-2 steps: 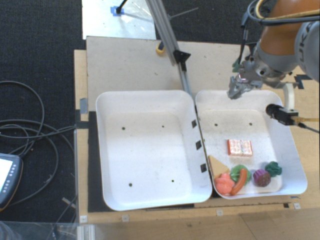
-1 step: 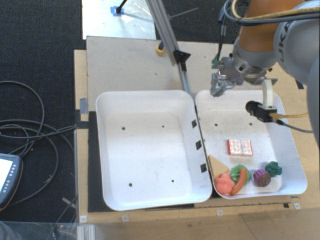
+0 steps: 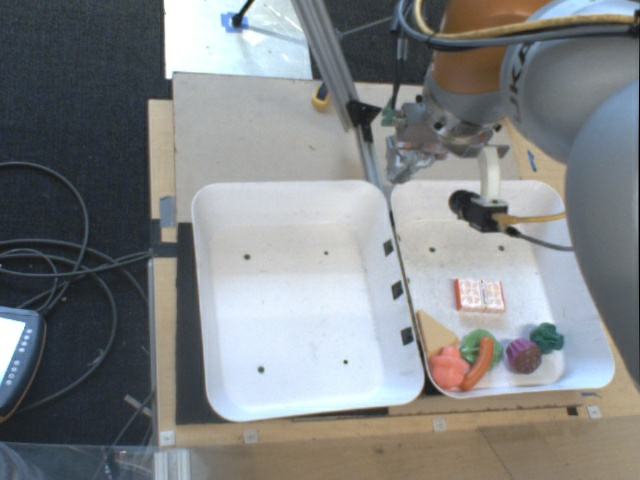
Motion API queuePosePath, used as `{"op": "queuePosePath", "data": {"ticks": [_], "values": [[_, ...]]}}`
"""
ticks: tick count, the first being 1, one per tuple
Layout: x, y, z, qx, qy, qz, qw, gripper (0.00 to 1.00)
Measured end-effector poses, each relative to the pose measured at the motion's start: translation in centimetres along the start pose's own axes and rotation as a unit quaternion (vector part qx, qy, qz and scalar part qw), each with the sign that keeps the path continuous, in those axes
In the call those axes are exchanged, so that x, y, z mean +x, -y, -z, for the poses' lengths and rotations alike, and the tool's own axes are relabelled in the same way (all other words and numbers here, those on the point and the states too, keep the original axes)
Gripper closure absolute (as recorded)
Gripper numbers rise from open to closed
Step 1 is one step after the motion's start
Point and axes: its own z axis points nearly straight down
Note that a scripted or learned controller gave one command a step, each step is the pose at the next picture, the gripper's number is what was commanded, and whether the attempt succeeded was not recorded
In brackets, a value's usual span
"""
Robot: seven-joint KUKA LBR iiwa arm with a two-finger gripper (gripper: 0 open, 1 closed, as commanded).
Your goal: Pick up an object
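No legible text, label, brand, number or sign appears anywhere in the view. The orange-and-white block [image 3: 480,294] in the right bin [image 3: 575,298] carries a printed pattern, but it is too small and blurred to read. The lit screen of the handheld pendant [image 3: 15,358] at the near left edge shows no characters that can be made out.
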Motion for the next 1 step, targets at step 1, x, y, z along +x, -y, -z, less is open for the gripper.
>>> {"op": "queuePosePath", "data": {"ticks": [1], "values": [[5.78, 0.13, -0.15, 0.0, -0.001, 0.0, 1.0, 1.0]]}}
